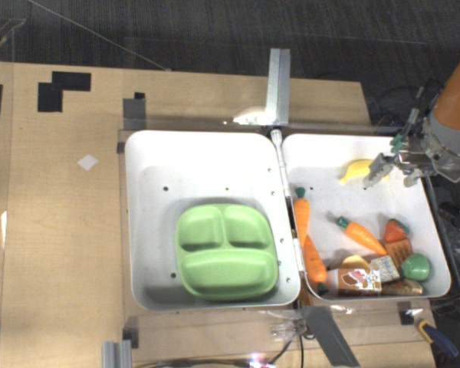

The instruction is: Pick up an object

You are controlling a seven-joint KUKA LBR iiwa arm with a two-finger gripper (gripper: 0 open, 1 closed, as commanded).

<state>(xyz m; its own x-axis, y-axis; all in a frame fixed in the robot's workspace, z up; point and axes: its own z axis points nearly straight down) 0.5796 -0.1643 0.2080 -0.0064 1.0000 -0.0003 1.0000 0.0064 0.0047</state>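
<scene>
Holding a green divided tray [227, 251], the left bin [146, 205] is noted beside the right bin [322, 159], where carrots [360, 234], a yellow item [356, 170] and the empty, open-fingered gripper [392, 170] are seen, the corner pile being indistinct.

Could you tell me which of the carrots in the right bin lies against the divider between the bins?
The long carrot along the right bin's left wall; the shorter carrot lies mid-bin, angled toward the lower right.

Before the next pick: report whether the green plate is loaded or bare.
Bare: the green divided plate in the left bin shows all three compartments with nothing in them.
</scene>
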